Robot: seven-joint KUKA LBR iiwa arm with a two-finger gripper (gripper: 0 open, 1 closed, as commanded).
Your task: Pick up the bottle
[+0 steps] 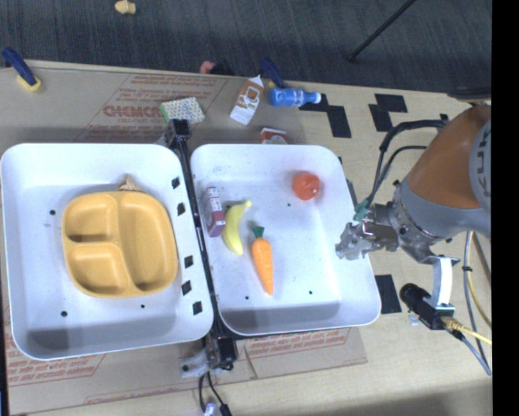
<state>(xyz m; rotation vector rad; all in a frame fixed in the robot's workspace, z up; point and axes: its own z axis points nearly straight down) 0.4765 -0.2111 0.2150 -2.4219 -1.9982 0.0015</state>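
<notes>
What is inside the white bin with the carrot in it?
The right bin holds a carrot, a banana, a red tomato and a small purple carton. Nothing looks covered.

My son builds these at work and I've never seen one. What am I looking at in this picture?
A single camera looks down on a bench at a slant. The grey and orange machine at the right is a robot arm; its pincer sits at the right bin's edge, with nothing visibly in it. That bin has a banana, carrot, tomato and small box. The left bin holds a yellow divided plate. The blue bottle it should pick up lies on the bench behind the bins.
</notes>
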